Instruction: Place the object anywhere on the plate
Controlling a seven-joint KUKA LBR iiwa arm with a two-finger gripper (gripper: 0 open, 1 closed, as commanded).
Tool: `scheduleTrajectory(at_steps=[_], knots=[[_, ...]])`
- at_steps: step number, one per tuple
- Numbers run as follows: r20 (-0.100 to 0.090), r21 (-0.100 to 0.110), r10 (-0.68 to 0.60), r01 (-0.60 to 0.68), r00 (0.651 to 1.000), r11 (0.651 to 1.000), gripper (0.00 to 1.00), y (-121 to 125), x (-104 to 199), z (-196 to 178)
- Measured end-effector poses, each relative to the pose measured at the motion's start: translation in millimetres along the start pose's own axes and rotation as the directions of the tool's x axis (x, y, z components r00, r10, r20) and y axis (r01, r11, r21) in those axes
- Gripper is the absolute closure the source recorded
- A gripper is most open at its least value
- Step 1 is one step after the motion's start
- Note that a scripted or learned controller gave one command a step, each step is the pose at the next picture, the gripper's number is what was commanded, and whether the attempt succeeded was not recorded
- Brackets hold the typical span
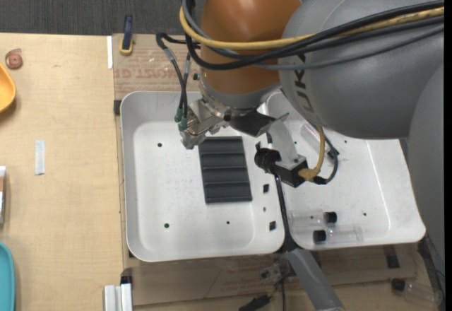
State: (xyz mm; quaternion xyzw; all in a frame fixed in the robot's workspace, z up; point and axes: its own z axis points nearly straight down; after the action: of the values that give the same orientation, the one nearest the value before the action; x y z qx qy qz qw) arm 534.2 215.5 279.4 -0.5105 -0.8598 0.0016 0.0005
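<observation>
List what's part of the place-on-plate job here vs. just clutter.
Job:
- gripper, dark ribbed pad low over the left bin
- arm, reaching in from the right

Lying about:
- right bin, with a small clear item with black caps
- orange object at the left edge
- blue clamp on the cardboard
- small clear strip on the wood bench

No plate or held object identifiable.

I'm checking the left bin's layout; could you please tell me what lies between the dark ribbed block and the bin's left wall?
In the camera view, only bare white bin floor separates the dark ribbed block from the left wall of the left bin, apart from small dark holes.
</observation>
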Motion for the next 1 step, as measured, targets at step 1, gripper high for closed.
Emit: scheduleTrajectory(at_steps=[1], knots=[[0.000, 0.001, -0.041, 0.041, 0.999, 0.999, 1.00, 27.2, -15.3, 47.2]])
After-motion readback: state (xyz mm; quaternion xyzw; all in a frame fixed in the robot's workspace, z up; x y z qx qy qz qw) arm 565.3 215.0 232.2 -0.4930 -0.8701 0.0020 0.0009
